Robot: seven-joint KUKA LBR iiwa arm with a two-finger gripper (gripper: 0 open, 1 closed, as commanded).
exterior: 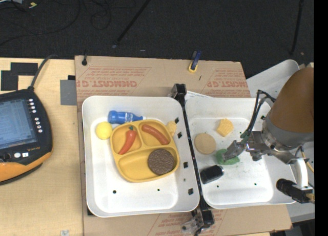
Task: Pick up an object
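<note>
grey arm with broad orange band, black cable looping beside it, dark metal wrist hardware

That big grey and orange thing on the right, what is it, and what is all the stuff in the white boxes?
It is a robot arm, seen by a camera above the bench looking down. Its end effector is its grabbing part. It is low in the right bin, right at a green object. I cannot tell whether it has hold of it. Near it lie a tan round piece, a yellow chunk and a black block. The left bin holds a yellow tray with toy food: a red pepper, a sausage and a brown patty. Beside the tray are a blue bottle and a yellow ball.
</note>
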